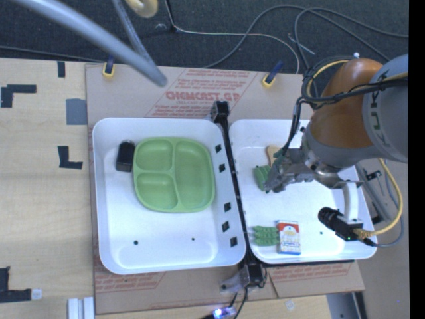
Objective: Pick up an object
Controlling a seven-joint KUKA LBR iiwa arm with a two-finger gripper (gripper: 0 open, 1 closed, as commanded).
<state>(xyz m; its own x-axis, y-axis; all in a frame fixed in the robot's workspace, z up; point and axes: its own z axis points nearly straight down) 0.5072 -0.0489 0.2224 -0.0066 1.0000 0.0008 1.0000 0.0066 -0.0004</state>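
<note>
The claw [273, 181] hangs low in the right bin [332, 244], near its left wall, with its dark fingers down against a green object [261, 175] that lies on the bin floor. Whether the fingers are spread or closed, and whether the green object sits between them, cannot be told: the wrist and its cables hide the tips. Just above the claw a small tan piece [271, 153] peeks out beside the arm. The arm [345, 121], grey with a broad orange band, comes in from the right and covers much of the bin's upper part.

Toward the front of the same bin lie a second green, ridged piece [263, 235] and, touching its right side, a small red, white and blue box [288, 237].

In the left bin [159, 254] rests a green divided plate [174, 174] with three compartments, and a small black block [125, 156] lies just beside its left rim.
</note>
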